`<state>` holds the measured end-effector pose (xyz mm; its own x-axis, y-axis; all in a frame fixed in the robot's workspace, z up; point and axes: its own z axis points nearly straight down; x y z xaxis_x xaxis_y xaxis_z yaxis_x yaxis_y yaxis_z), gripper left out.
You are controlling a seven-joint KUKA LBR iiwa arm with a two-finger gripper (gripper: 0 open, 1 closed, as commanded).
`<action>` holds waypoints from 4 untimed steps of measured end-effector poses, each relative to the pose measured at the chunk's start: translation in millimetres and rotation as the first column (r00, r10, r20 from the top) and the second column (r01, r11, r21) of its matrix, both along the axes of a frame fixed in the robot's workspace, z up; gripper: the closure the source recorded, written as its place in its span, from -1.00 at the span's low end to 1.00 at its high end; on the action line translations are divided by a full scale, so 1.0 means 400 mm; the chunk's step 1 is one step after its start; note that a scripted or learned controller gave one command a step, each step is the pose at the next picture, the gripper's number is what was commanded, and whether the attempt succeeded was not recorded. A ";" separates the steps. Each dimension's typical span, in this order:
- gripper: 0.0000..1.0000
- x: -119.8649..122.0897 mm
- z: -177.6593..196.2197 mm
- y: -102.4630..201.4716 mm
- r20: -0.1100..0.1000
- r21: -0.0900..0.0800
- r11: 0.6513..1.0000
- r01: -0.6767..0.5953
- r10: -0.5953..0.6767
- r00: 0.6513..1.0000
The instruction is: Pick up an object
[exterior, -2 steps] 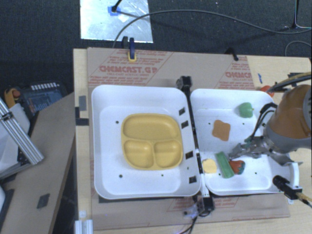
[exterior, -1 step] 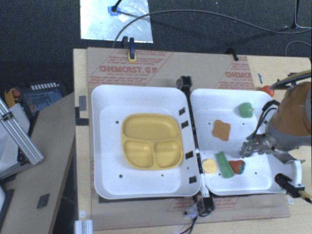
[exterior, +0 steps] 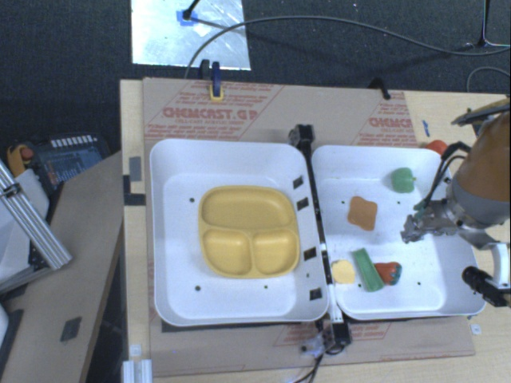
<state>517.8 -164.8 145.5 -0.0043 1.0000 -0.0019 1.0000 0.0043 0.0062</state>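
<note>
A yellow tray point(exterior: 243, 231) sits in the left bin point(exterior: 172, 174). The gripper point(exterior: 415, 228) hangs over the right bin point(exterior: 423, 294) (near an orange block point(exterior: 362, 213)).

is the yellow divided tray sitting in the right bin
No, the yellow divided tray lies in the left bin; the right bin holds the small toy foods.

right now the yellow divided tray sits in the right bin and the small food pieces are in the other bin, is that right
Not quite. The camera view shows the yellow divided tray in the left bin, not the right one. The small food pieces, such as the orange piece and the green piece, lie in the right bin.
</note>
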 end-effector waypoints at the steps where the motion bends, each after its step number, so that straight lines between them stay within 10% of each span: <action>1: 1.00 -0.015 0.116 -0.004 -0.001 0.000 1.000 0.001 -0.001 1.000; 2: 1.00 -0.026 0.271 -0.004 0.001 0.000 1.000 0.000 0.000 1.000; 4: 1.00 0.068 0.249 0.280 -0.003 0.002 1.000 -0.004 0.004 1.000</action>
<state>545.2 -53.0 245.1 -0.0082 1.0000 0.0002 1.0000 0.0082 0.0029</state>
